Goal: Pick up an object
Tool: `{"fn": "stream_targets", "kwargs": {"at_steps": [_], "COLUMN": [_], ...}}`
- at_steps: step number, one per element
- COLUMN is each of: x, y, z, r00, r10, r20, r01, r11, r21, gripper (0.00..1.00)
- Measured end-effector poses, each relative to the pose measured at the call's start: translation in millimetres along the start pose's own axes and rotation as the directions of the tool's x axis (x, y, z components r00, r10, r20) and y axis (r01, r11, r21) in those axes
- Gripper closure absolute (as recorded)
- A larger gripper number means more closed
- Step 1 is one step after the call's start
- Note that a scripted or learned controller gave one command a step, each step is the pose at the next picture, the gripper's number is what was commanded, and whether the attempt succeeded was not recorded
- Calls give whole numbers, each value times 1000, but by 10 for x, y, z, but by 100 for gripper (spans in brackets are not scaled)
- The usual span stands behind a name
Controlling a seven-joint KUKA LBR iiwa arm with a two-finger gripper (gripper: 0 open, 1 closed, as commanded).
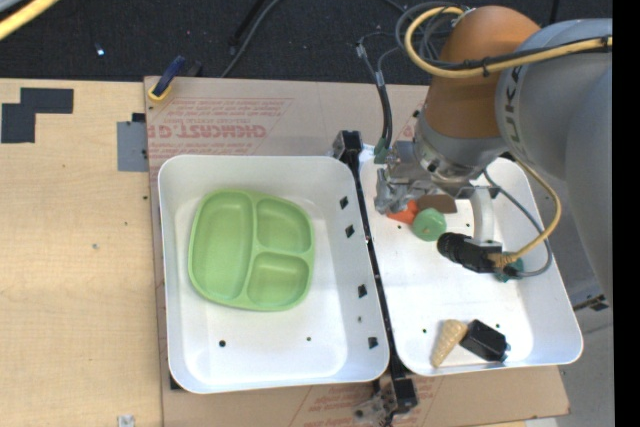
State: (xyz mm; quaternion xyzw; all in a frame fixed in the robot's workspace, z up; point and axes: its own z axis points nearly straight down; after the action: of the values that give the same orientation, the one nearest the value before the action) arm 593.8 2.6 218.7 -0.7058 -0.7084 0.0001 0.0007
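**Grab attempt in a crowded corner.** The gripper [398,197] is pictured low over the far left corner of the right bin [420,295], close against the wall shared with the left bin [260,340]. Whether it is clenched or released cannot be told from this angle. A small orange piece [403,214] and a green ball [431,224], the likely targets, are seen just below and beside it, touching or nearly so. Neither can be confirmed as grasped.

Trouble is judged most likely to come from the crowding. The ball, being round, could be squeezed out sideways and sent rolling, while the orange piece could be pushed against the bin wall rather than caught. A lift that brings up nothing is a fair possibility, and the dividing wall itself could be struck, given how near it lies.

The contact point is largely hidden by the arm [560,115] above it, so the hold cannot be judged.

Elsewhere, a pale cone [448,343] and a black block [484,342] are seen side by side near the bin's front edge, well apart from the gripper and in nobody's way. A green divided plate [250,250] is seen in the left bin.
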Motion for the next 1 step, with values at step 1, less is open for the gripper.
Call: {"fn": "stream_targets", "kwargs": {"at_steps": [1], "x": [434], "y": [85], "z": [49], "r00": [1000], "r10": [1], "r20": [0], "r01": [-1], "r11": [1000], "r21": [0], "gripper": [100]}}
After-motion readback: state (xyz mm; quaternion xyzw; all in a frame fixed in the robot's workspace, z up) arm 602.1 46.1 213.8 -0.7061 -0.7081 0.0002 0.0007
